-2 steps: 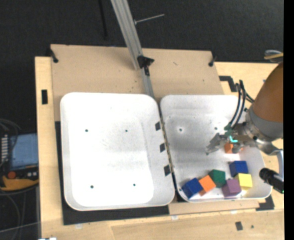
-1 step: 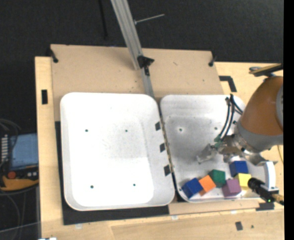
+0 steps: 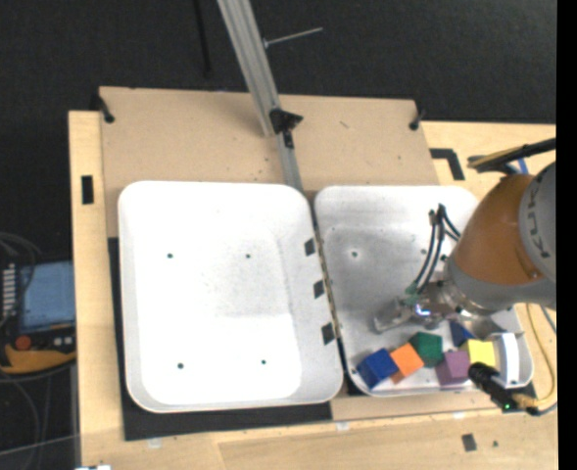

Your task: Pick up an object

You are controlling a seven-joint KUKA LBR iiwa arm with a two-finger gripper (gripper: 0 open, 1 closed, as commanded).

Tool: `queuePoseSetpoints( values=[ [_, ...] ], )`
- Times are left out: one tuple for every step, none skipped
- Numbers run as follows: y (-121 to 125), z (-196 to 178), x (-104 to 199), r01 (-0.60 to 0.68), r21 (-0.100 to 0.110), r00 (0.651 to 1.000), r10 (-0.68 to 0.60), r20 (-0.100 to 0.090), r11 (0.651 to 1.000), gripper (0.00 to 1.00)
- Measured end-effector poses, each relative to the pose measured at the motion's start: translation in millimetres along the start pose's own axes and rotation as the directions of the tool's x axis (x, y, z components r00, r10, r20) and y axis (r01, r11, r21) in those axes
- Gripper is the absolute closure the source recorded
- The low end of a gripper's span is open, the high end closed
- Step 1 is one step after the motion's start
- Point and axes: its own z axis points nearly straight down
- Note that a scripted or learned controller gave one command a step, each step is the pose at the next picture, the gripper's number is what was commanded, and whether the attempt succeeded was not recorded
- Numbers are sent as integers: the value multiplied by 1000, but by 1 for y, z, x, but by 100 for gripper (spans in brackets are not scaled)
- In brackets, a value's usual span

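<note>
Down in the near corner of the right bin (image 3: 366, 209) lies a huddle of small blocks: a blue block (image 3: 376, 367) nearest the divide between the bins, an orange block (image 3: 407, 359) touching it, a green block (image 3: 427, 346) just behind that, then a purple block (image 3: 454, 365) and a yellow block (image 3: 481, 352) further right. A small blue piece (image 3: 460, 332) peeks out behind the purple and yellow ones, partly under the arm. The pincer (image 3: 398, 313) sits low over the bin floor just above the orange and green blocks, its metal tip pointing left toward the bin's middle; whether it is wide or narrow cannot be told from this slant, and no block shows between its tips. Behind it the arm's orange band (image 3: 492, 241) rises toward the right edge, with dark cables (image 3: 435, 248) looping beside it. The left bin (image 3: 219, 292) lies alongside, the two nearly touching. Both rest on the pale wooden desk (image 3: 347, 135), where a grey metal rail (image 3: 254, 52) slants in from the far side.
</note>
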Motion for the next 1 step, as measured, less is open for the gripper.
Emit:
queuePoseSetpoints(
  values=[
    [3, -13, 1, -7, -10, 1000, 7, -3, 1000, 100]
  ],
)
